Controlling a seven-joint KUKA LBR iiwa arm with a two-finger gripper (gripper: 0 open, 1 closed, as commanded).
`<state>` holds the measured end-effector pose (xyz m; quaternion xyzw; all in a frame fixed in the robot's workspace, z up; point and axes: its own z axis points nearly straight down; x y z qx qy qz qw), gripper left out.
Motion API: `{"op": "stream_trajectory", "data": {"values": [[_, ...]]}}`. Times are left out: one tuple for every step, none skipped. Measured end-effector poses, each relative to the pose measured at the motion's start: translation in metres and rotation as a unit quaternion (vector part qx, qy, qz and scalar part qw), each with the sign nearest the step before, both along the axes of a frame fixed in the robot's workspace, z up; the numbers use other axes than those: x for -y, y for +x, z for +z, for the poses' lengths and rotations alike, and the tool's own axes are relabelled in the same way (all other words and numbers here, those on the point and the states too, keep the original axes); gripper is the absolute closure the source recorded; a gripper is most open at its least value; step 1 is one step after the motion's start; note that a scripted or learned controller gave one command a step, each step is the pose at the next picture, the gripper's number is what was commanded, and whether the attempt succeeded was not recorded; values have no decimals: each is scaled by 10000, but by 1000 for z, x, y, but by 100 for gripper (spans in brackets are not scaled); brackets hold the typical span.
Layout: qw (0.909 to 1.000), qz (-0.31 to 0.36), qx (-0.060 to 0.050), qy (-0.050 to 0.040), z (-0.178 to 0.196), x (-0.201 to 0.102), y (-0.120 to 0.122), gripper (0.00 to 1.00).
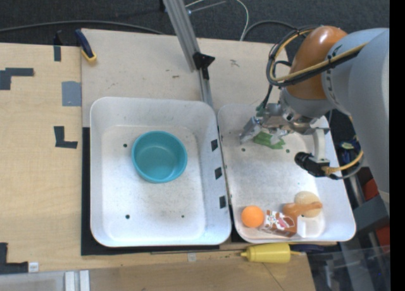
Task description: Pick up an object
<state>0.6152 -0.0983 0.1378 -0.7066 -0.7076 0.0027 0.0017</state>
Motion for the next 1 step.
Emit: {"op": "stream_trajectory", "data": {"values": [[10000,5,36,-6,-50,0,1,0]]}}
